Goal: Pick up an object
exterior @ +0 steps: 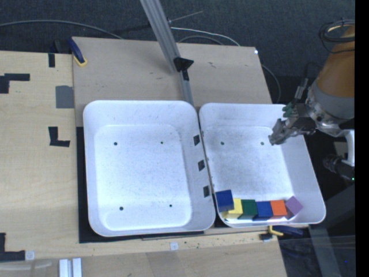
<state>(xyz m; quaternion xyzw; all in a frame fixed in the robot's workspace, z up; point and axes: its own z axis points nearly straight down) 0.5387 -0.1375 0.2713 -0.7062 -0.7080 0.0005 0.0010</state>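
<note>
Over at the right-hand bin (300, 154), the gripper (281, 133) hangs above the bin's upper right rim, its dark fingers pointing down and toward the bin floor. From where the camera stands they blur into one dark mass, so I cannot tell whether they are apart or together, and I see nothing between them.

Well below the fingers, along the near wall of the same bin, a row of blocks sits packed side by side: a blue block (223, 199) at the left end, standing a little above a yellow block (234, 209), then a green block (248, 207), a second blue block (264, 209), an orange block (278, 208) and a purple block (293, 205) tilted at the right corner.

Far to the fingers' left lies the left-hand bin (92, 154).
</note>
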